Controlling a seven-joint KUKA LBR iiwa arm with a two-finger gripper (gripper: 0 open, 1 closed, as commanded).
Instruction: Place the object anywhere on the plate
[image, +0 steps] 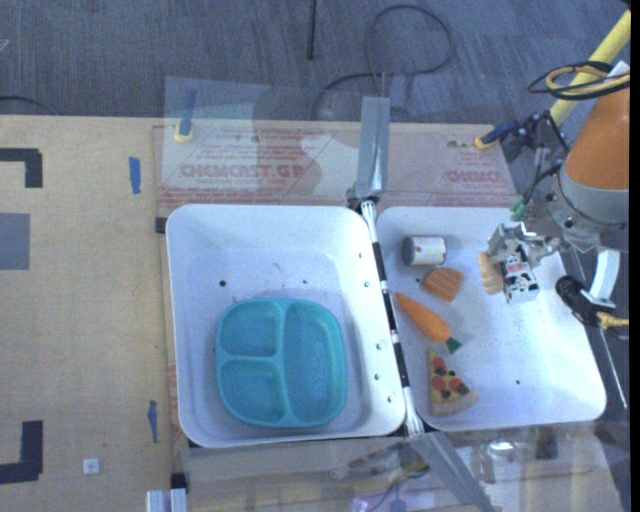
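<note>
The gripper (512, 268) hovers over the right bin (560, 375); whether it grips the tan food piece (489, 272) touching it, I cannot tell. The teal plate (283, 362) lies well left.

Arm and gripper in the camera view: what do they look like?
The arm is grey with a broad orange band above the wrist. A yellow tube and dark cables run along it. The gripper is a small pale metallic block with dark and reddish details.
</note>
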